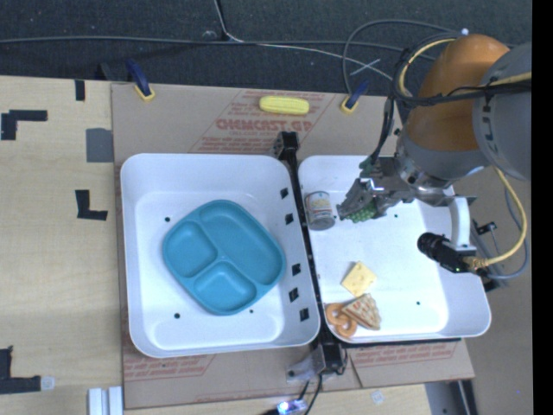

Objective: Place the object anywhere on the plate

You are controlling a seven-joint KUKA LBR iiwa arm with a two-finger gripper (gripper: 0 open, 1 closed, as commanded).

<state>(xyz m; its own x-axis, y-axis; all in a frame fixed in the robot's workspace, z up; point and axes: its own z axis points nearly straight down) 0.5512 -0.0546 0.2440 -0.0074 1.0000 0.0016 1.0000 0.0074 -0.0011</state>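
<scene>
The blue divided plate [223, 255] lies in the left bin [138, 232]. My gripper [361, 206] hangs over the upper left part of the right bin [432, 309], with the arm reaching in from the right. A small green object [370, 213] shows between the dark fingers, and they are shut on it. The gripper is to the right of the divider between the bins, well away from the plate.
In the right bin a small metal can [319, 209] lies by the divider, just left of the gripper. A yellow cheese wedge [358, 278], a pizza slice [364, 310] and a pretzel [340, 318] lie nearer the front. A yellow corn cob [283, 105] rests on the cardboard behind the bins.
</scene>
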